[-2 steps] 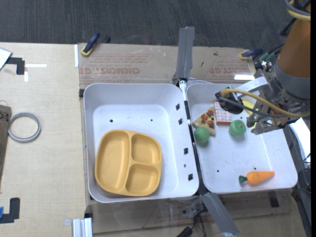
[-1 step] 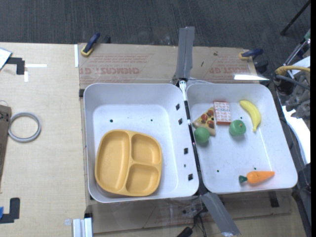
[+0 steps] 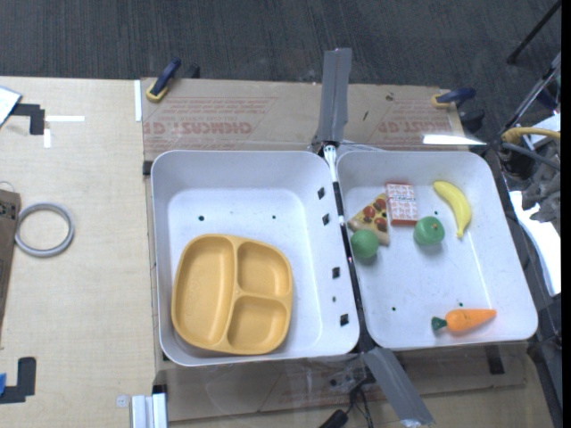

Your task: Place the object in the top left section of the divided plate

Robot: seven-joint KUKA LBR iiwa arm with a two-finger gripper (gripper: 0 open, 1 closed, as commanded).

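A yellow divided plate [image 3: 177, 303] lies in the left bin [image 3: 223, 181], toward its front. It has one large section on the left and two smaller sections on the right, with nothing in any of them. Several toy foods lie in the right bin [image 3: 419, 283]: a banana [image 3: 455, 206], a red box [image 3: 401, 203], a pizza slice [image 3: 373, 218], a green apple [image 3: 429, 231], a green round fruit [image 3: 365, 244] near the dividing wall, and a carrot [image 3: 466, 320] at the front right.
A roll of tape [image 3: 42, 229] rests on the wooden bench at far left. Cardboard [image 3: 232, 119] lies behind the bins, with blue clamps [image 3: 165, 78] [image 3: 453, 97] on it. Cables and hardware [image 3: 535, 172] crowd the right edge.
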